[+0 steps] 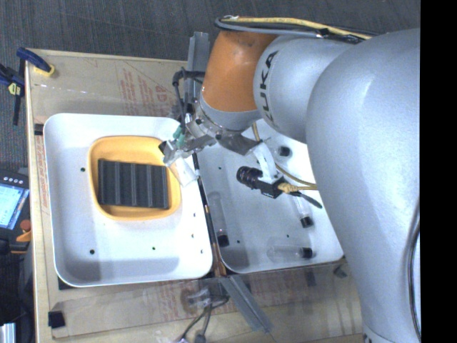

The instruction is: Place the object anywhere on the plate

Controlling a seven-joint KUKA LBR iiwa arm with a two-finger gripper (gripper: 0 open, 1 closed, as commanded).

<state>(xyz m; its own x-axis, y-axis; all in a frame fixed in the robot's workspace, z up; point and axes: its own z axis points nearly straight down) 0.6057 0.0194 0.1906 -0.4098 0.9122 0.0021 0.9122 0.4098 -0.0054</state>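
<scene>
A yellow plate (114,146) with a dark ribbed centre lies in the left white bin (71,256). My gripper (177,151) hangs over the plate's right rim, near the wall between the two bins. A small greenish bit (184,143) shows at the gripper's tip, and I cannot tell what it is or whether it is held. The arm's orange band (232,70) and grey body cover much of the right bin (285,259).
A black fitting with a yellow cable (260,181) hangs from the arm over the right bin. Faint clear items (280,250) lie near that bin's front edge. Clamps (32,59) sit at the bench's far left corner, and a small screen (11,202) at its left edge.
</scene>
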